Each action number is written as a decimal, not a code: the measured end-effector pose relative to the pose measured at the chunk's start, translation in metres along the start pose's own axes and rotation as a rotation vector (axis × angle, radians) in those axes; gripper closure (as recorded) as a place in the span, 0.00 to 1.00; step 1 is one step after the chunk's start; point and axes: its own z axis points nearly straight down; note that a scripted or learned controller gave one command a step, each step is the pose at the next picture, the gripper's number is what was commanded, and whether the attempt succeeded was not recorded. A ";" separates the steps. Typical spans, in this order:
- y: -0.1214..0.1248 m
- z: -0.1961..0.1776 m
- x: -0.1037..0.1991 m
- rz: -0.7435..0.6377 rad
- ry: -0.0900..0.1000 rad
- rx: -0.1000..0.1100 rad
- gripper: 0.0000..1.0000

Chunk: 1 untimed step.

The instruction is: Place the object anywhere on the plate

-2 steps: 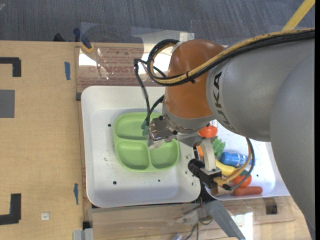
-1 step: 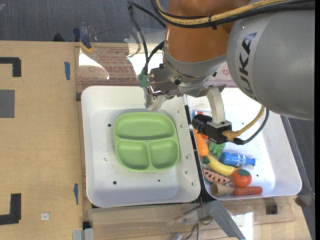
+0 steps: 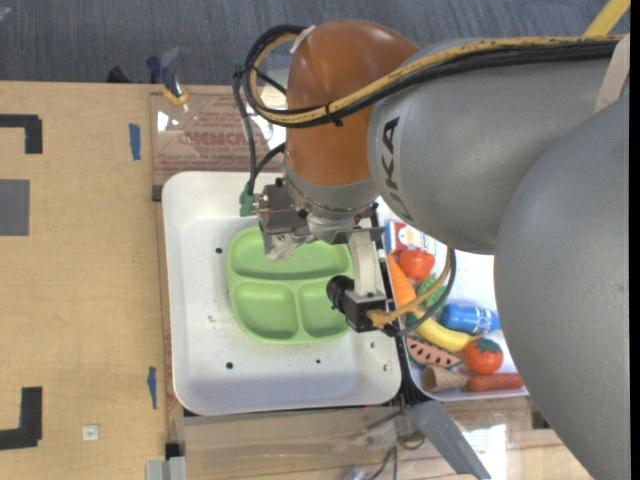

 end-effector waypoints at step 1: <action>0.001 -0.004 0.000 0.000 0.002 -0.006 0.00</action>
